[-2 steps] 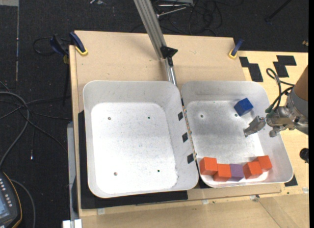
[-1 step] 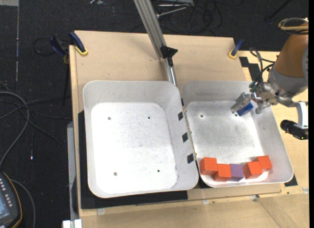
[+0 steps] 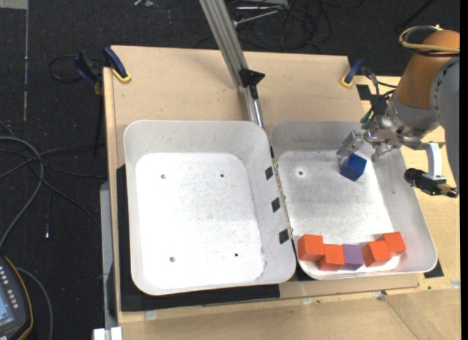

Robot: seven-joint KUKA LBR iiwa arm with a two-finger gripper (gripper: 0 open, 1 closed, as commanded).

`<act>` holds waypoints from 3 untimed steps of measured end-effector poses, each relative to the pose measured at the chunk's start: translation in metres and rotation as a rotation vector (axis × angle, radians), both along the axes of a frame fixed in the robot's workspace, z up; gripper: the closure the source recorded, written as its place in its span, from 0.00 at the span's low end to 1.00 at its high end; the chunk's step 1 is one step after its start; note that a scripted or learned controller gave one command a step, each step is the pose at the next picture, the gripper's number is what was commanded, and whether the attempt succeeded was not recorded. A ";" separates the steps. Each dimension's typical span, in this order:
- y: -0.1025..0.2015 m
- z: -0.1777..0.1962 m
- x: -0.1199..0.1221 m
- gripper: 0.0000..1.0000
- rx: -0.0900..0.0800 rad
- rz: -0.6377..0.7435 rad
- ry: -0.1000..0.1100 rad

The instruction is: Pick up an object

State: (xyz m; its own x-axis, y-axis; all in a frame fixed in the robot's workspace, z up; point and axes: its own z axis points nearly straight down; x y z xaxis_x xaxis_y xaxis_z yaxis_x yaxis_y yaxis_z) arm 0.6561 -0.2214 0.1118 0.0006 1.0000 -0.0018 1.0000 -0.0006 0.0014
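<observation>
Matte blue cube (image 3: pixel 353 167) raised over the upper part of the right bin (image 3: pixel 409 218), pinched at its top between the closed-in metal fingers of the gripper (image 3: pixel 355 151). Speckled, round-cornered white plastic in both shallow bins, left bin (image 3: pixel 142 148) included, on a pale wooden worktop (image 3: pixel 183 86). Orange blocks (image 3: pixel 312 247) and one purple block (image 3: pixel 353 255) crowded along the right bin's near wall, edges partly overlapping. Arm's upper part cut off at right.

We look down from a single fixed camera set high above the table (image 3: pixel 183 82), tilted at a slant, far enough back to take in both white bins (image 3: pixel 146 141) and the dark floor (image 3: pixel 51 9) beyond the far edge.
</observation>
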 end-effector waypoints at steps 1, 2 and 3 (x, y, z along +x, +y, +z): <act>0.019 -0.017 -0.019 0.00 0.002 0.002 0.004; -0.003 -0.015 0.019 0.00 0.004 0.003 0.003; -0.002 -0.004 0.019 1.00 0.000 0.006 -0.002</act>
